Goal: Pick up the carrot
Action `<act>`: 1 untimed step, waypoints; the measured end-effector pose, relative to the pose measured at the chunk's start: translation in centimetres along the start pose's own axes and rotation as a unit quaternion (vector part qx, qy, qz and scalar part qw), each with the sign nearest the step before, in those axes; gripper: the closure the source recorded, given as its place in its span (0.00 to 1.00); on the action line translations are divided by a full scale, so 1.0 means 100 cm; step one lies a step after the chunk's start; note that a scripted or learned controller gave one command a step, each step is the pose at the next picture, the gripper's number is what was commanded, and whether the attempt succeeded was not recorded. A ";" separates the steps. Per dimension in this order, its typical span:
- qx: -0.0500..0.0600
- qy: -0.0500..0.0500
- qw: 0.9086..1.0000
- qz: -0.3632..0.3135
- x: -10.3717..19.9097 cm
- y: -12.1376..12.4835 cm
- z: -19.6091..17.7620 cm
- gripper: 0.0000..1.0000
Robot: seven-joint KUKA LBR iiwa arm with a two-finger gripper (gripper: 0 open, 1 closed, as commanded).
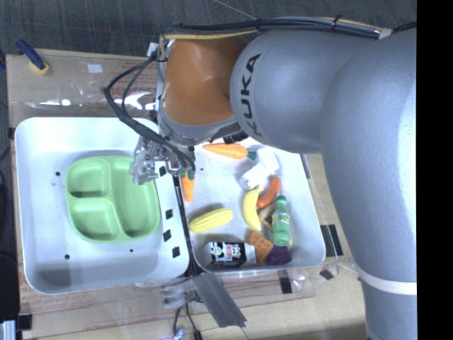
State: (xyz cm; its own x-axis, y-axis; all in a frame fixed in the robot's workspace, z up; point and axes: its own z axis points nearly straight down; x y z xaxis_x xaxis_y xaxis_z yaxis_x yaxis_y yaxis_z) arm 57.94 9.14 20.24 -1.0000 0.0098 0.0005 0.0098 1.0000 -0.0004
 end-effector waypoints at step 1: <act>-0.001 0.000 0.997 -0.082 -0.029 0.091 0.022 1.00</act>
State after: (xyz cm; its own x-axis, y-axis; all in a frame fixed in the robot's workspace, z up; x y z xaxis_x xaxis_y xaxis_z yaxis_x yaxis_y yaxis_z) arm 60.92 18.17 17.99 -0.9881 -0.1538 -0.0004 -0.1538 0.9881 0.0010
